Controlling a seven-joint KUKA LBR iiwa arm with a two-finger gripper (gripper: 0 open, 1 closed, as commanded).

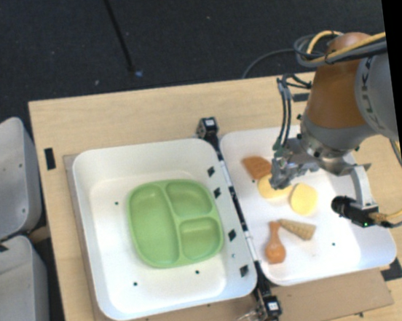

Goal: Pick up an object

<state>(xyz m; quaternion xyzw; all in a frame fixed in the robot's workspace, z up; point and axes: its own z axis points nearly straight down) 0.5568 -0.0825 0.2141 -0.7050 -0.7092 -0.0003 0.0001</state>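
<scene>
None of the objects in the right bin (374, 247) has left the floor that I can see, so I judge the pick not yet made. My gripper (279, 176) is low at the bin's 10 o'clock, over the pale yellow piece (269, 189); whether it is wide, narrow or holding anything I cannot tell. The yellow disc (303, 198) sits at 4 o'clock of it, the cone (299, 229) and orange spoon-shaped toy (274, 244) lower. Closing and lifting remain

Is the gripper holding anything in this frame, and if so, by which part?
Cannot be told. The gripper is down at the pale yellow piece in the right bin, but no grip is visible.
</scene>
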